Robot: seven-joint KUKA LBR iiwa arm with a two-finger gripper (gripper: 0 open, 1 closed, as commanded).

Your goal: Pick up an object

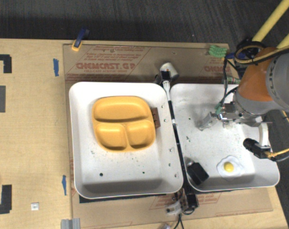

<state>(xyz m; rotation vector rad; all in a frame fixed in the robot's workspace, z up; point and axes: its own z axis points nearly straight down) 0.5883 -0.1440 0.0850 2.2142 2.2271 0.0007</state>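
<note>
Two white bins sit side by side on a brown board (106, 63) printed with red lettering. The left bin (82, 171) holds one yellow tray (123, 122) with three hollows, lying flat towards the bin's far side. A small brown piece (155, 118) shows just at the tray's right edge, and dark specks dot the floor in front of it. The right bin (201, 97) holds one toy fried egg (229, 166), lying near the front wall. It also holds one black block (198, 173), tilted in the front left corner beside the divide between the bins.

The grey arm (280, 82), with its orange band (253, 82), reaches in from the right over the right bin's far half. Dark cables loop around the wrist. A black fitting (253, 148) with a yellow lead hangs at the bin's right side, near the egg. The claw (203, 123) is low over bare floor in the middle of the right bin, pointing left. It is well apart from the egg and the block, with nothing seen in its grip. Whether it is wide or narrow cannot be told from this angle.

Around the bins are a white-and-black clip (167, 71) at the far end of the divide, a blue-and-yellow clamp (79, 39) and a green clip (217, 51) on the board's far edge, two blue tape marks (56, 67) on the left, and a yellow pole (276, 14) at upper right.
</note>
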